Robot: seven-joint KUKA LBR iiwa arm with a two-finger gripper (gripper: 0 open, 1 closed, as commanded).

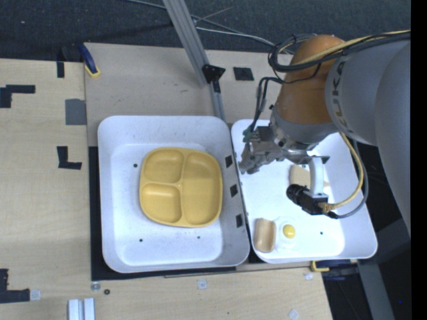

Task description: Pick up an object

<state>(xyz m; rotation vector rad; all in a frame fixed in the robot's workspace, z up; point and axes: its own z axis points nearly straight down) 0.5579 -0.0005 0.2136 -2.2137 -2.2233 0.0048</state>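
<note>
A yellow divided plate (181,186) lies in the left bin (120,245). In the right bin (353,242), a tan block-like object (265,235) rests near the front left corner. A small yellow ball (288,231) sits on a white disc just right of it. A pale tan object (300,176) shows partly under the arm's wrist. My gripper (252,160) hangs over the right bin's left side, near the wall between the bins. I see no object between its dark fingers.
A grey metal pole (190,35) slants from the top down to the gap behind the bins. Black cables (333,205) loop off the wrist over the right bin. Black tape marks dot the wooden bench (40,179) at left.
</note>
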